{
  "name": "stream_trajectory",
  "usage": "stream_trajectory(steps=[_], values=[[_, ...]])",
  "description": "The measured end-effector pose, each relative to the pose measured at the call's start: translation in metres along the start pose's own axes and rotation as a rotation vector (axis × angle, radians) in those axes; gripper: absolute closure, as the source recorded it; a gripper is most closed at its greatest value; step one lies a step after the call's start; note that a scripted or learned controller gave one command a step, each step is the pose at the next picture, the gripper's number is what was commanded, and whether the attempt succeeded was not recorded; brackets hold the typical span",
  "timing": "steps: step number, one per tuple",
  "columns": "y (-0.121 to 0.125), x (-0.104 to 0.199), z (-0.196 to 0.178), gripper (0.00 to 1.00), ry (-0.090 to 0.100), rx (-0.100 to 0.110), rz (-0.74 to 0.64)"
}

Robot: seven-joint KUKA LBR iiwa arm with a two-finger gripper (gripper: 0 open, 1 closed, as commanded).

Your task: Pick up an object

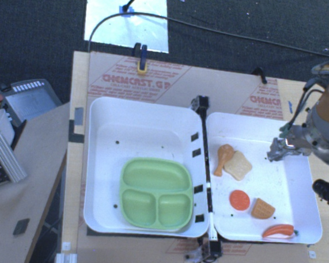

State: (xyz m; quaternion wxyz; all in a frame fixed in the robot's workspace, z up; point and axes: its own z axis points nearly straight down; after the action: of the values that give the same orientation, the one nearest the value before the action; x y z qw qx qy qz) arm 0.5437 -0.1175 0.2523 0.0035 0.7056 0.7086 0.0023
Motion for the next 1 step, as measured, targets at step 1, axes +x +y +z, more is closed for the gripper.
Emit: stream_trajectory(steps=[1], values=[[-0.0007, 0.0474, 0.0032, 1.0, 0.003, 0.006, -0.004]])
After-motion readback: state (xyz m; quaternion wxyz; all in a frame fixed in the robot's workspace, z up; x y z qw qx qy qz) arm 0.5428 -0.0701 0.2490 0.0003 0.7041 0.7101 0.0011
